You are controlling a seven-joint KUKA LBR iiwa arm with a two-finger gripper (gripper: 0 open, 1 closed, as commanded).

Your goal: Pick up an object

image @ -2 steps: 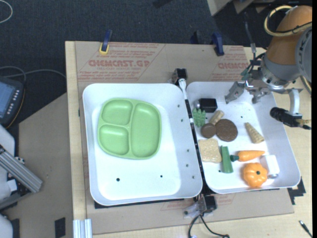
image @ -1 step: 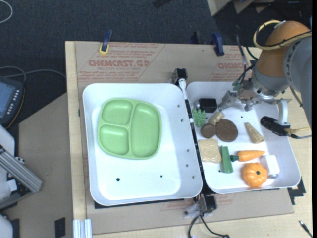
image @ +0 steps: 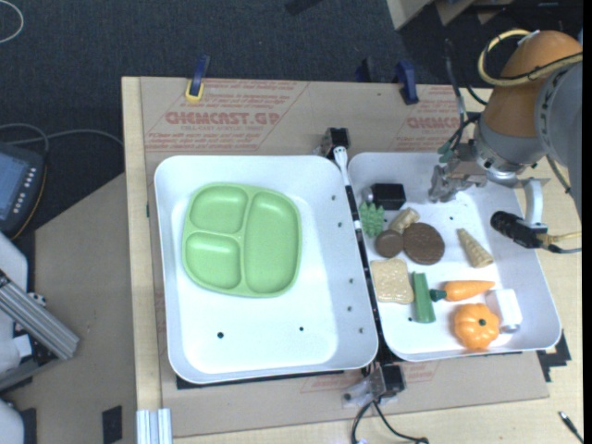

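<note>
1. Over the right bin's point(image: 546, 313) far part, the arm point(image: 527, 100) is reaching in from the right, its orange band uppermost and the grey wrist pointing down toward the bin floor.
2. Its gripper point(image: 447, 185) is hanging low near the bin's far wall, the tips close to the white floor; whether the fingers are apart or together I cannot tell, and nothing is showing between them.
3. Nearest the camera in the right bin, a pumpkin point(image: 475, 326) is sitting by the near rim, well apart from the gripper, with a small white block point(image: 507, 305) just beside it on the right.
4. Just beyond, a carrot point(image: 465, 290) is lying crosswise, its green end meeting a green stick point(image: 422, 300), and a tan cracker point(image: 391, 281) is lying to the left of that stick.
5. Farther in, a brown cookie point(image: 423, 243) and a smaller brown disc point(image: 389, 244) are lying side by side, touching or nearly so, with a cone point(image: 475, 248) off to their right.
6. Beyond those, a green leafy toy point(image: 372, 218) is sitting by the left wall, a tan piece point(image: 402, 219) is lying next to it, and a black block point(image: 387, 195) is resting farther back; this block is the thing nearest the gripper, to its left.
7. Across the divide, the left bin point(image: 268, 350) is holding a green plate point(image: 242, 240) with three compartments, set toward its far left part.
</note>
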